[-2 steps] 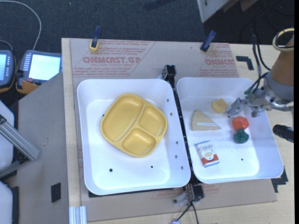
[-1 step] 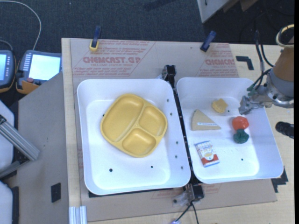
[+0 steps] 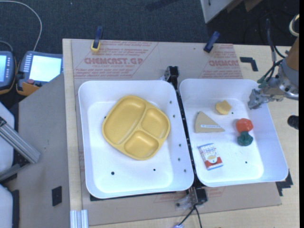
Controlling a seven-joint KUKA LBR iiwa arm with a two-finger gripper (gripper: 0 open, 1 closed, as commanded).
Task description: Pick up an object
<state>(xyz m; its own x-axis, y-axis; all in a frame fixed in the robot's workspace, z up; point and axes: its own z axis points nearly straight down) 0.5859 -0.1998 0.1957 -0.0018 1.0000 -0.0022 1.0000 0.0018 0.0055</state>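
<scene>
one yellow tray [image 3: 136, 126] left; five small objects right, near gripper [image 3: 255, 100].

Two bins side by side on bench. Left bin [image 3: 90, 141]: divided plate [image 3: 136, 127], about centre. Right bin [image 3: 270, 165]: wedge [image 3: 206, 123] near left wall; small round lump [image 3: 223, 107] behind it; two small pieces [image 3: 244, 132], apparently touching, to right; carton [image 3: 210, 156] nearest front. Gripper [image 3: 255, 100] over back-right rim.
</scene>
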